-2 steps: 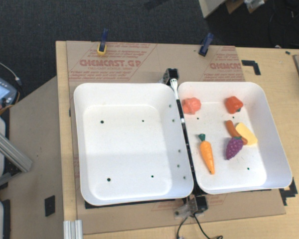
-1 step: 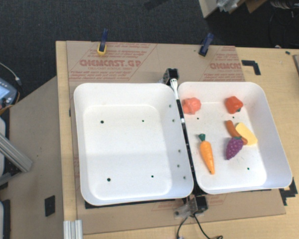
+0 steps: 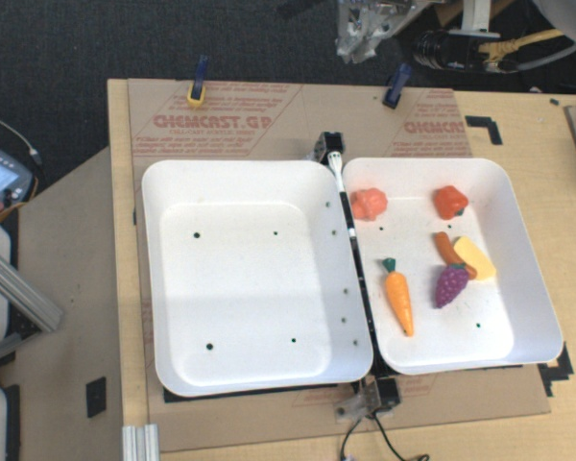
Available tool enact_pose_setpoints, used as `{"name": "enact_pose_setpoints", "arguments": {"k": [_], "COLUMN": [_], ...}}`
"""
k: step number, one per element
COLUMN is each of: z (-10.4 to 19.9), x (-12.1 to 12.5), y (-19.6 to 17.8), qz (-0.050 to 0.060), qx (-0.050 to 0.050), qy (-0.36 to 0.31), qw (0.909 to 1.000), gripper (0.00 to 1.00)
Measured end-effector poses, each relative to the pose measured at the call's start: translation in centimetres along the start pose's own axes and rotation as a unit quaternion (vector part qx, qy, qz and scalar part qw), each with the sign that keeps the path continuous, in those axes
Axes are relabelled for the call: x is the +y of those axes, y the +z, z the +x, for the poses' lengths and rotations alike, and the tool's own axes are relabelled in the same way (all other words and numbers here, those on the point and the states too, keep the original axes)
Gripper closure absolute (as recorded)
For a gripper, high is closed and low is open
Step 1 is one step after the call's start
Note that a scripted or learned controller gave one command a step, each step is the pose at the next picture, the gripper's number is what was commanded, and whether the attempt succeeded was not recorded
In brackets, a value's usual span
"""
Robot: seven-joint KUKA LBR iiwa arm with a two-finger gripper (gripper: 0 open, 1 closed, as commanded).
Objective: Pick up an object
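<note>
Two bins sitting side by side: left bin (image 3: 173,257), right bin (image 3: 528,286) holding a carrot (image 3: 399,301), grapes (image 3: 450,284), cheese (image 3: 474,257), red pepper (image 3: 450,202), pink lump (image 3: 370,203) near its far-left corner. Gripper (image 3: 363,29) hanging beyond the bench's far edge; grip state unclear.

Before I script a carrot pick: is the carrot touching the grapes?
Apart. The camera view shows bare white bin floor between the carrot and the grapes.
</note>
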State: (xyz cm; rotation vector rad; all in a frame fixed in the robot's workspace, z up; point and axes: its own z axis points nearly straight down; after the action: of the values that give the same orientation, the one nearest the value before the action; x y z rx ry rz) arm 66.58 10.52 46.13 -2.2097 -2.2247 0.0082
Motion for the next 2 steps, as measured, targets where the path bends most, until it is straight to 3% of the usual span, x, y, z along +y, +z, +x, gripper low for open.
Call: {"name": "enact_pose_setpoints", "arguments": {"k": [1,2], "z": [1.3,5.3], "x": [0.1,-5.5], "y": [13.6,26.1], "qz": [0.002,0.005], "qx": [-0.001,-0.001], "qy": [0.003,0.001], "qw": [1.0,1.0], "gripper": [1.0,1.0]}}
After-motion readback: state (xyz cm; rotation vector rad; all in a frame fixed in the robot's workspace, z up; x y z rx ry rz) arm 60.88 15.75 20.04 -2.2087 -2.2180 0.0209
